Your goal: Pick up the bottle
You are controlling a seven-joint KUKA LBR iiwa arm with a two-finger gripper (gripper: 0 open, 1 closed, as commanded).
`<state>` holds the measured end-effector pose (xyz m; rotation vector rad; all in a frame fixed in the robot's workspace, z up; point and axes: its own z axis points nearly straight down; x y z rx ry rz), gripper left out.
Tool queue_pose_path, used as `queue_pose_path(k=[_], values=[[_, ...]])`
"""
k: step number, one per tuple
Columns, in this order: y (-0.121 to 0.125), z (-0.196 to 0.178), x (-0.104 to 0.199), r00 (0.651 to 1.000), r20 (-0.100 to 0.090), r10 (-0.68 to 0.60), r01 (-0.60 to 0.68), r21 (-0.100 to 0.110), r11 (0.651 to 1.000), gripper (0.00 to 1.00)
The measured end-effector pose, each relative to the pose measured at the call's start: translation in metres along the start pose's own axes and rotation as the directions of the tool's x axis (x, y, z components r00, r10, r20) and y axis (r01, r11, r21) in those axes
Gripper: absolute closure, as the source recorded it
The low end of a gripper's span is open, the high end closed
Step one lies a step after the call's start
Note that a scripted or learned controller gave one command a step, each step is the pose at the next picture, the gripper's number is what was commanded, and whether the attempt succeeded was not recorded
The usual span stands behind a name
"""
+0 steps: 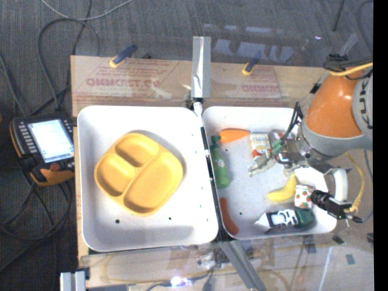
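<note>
The gripper (267,159) hung over the right bin (242,115) with its fingers spread apart and nothing between them, just above a banana (282,191). The green bottle (219,162) lay well to its left along the bin's left wall, below a carrot (234,135). A yellow tray (139,171) sat in the left bin (91,223).

Around my table (85,80), topped with brown cardboard, I see grey carpet (91,35) crossed by loose cables (57,26), and a lit handheld screen (47,139) lying left.
</note>
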<state>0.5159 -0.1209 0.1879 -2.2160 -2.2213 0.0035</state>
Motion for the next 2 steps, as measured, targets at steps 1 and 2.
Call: queue_pose_path(k=[1,2], values=[[-0.033,-0.006,0.064,0.99,0.0,-0.138,0.138,0.001,0.99,0.0],[0.028,0.006,0.124,0.996,0.001,0.087,-0.087,0.001,0.996,0.0]])
